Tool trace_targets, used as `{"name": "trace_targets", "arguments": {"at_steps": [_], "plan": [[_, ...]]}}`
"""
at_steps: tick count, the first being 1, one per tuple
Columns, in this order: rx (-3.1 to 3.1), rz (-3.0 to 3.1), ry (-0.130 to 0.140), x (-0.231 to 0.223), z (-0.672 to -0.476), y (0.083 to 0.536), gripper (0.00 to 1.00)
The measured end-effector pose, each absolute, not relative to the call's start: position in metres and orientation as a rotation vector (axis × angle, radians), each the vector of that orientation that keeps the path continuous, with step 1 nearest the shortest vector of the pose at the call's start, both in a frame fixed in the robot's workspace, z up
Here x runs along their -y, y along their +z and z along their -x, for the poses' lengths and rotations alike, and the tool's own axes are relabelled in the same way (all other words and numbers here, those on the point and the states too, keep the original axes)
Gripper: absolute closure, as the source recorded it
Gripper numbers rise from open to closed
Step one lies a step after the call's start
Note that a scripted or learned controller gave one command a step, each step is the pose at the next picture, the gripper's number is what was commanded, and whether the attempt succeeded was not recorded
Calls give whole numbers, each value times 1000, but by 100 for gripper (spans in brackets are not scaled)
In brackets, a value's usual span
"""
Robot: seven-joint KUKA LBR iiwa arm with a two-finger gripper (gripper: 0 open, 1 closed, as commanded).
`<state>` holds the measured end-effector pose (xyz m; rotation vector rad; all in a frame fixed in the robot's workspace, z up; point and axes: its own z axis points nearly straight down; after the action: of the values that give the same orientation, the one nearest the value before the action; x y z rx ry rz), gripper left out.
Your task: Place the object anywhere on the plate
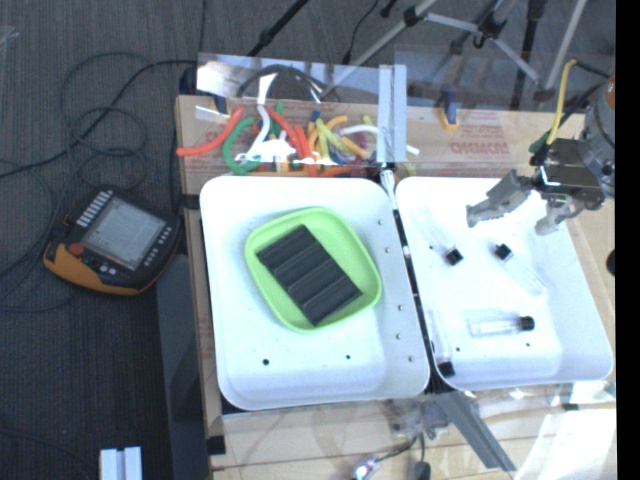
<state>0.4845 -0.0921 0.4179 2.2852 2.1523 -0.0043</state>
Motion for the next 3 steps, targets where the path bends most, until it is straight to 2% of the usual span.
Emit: {"name": "trace_targets", "arguments": {"at_steps": [3], "plan": [[-2152,-2285,-4,92,-485,418,0]]}}
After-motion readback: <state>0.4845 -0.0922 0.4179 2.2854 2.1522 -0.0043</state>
